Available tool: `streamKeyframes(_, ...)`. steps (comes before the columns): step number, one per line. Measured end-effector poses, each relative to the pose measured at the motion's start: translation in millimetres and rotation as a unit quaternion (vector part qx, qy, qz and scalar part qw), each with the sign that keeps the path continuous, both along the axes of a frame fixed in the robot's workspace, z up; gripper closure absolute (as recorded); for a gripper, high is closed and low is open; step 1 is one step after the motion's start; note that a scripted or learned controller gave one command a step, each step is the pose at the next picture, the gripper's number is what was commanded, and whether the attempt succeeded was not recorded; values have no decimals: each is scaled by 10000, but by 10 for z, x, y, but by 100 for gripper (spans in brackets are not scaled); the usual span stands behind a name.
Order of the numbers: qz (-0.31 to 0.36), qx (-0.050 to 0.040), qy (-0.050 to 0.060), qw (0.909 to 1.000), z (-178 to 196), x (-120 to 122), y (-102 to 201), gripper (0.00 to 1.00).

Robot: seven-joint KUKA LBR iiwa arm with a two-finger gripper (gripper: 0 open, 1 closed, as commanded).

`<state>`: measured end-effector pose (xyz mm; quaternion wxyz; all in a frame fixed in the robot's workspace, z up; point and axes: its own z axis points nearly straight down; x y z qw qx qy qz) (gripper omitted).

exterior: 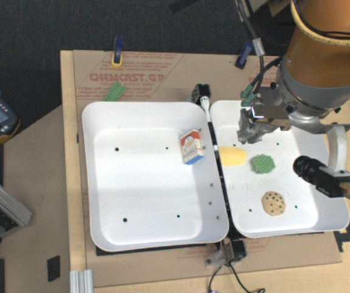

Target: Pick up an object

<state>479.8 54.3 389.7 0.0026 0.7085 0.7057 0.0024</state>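
My gripper point(249, 136) hangs over the back left part of the right bin point(321, 221), just above and behind a yellow lemon-shaped object point(232, 157). I see nothing held between its tips. A green bumpy ball point(263, 163) lies to the right of the yellow object. A round cookie point(274, 203) rests nearer the front of the same bin. A small red, white and blue carton point(191, 146) stands in the left bin point(132, 182) near its right wall.
A black cylindrical fitting point(315, 173) juts over the right bin's right side. Clamps point(117, 52) hold the cardboard base at the back. A black bracket point(201, 94) sits between the bins at the back.
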Motion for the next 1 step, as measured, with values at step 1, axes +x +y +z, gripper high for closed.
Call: streamKeyframes(1,43,0,77,10000,-640,-15,520,100)
